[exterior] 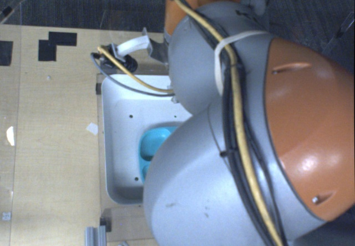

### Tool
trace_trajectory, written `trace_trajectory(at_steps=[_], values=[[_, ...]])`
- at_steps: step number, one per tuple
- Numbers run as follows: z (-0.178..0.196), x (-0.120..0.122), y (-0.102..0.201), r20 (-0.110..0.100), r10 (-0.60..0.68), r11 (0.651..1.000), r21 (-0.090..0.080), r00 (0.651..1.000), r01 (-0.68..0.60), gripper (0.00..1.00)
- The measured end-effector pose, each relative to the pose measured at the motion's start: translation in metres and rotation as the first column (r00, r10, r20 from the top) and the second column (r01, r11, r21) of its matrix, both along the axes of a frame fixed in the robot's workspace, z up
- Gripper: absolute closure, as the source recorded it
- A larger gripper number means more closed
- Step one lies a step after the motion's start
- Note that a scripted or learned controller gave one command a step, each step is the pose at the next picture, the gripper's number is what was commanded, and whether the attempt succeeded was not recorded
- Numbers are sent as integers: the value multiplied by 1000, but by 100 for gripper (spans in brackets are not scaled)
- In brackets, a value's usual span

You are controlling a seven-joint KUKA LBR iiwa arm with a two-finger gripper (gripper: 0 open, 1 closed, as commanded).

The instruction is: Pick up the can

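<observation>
The grey arm with its orange band (299,123) covers most of the camera view and hides nearly all of both bins. A slice of one white bin (119,128) shows at centre left. Inside it, a light blue rounded object (152,142) peeks out from under the arm's edge; I cannot tell what it is. The can is hidden from me.
A yellow cable and a grey cable (130,78) loop over the bin's far rim, near a white and black fitting (130,51). The wooden bench top (50,128) lies to the left, with black markers (55,44) at the back and a small white scrap (92,127).
</observation>
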State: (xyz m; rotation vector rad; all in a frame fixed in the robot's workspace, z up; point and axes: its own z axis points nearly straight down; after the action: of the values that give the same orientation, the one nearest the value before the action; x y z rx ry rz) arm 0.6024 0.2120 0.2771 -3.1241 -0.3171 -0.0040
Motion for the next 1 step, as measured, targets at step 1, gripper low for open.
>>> trace_trajectory(at_steps=[1], values=[[-137, -13, 0, -3, 1, 1000, -2, 1000, -1, 100]])
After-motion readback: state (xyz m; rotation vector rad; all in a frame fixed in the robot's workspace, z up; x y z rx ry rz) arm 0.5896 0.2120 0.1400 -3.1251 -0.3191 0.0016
